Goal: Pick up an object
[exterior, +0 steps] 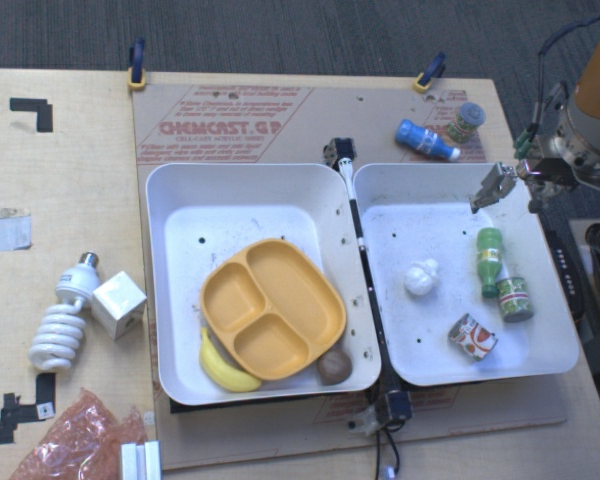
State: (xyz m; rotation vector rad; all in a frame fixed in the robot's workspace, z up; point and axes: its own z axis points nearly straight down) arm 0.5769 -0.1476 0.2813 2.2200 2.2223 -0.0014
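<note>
Overhead, arm [590,118] over right bin's [550,363] far corner, fingers [492,186] empty, spread uncertain.

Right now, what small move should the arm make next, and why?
Probably lower toward the green bottle. The gripper hangs above the right bin's far edge holding nothing, and that bottle lies nearest, just below it in the view.

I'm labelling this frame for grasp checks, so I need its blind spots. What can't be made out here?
- Gripper, camera view: too small to tell finger state.
- Banana: mostly hidden beneath the yellow plate.
- Arm: cut off by the right edge.
- Green bottle label: too small to read.
</note>
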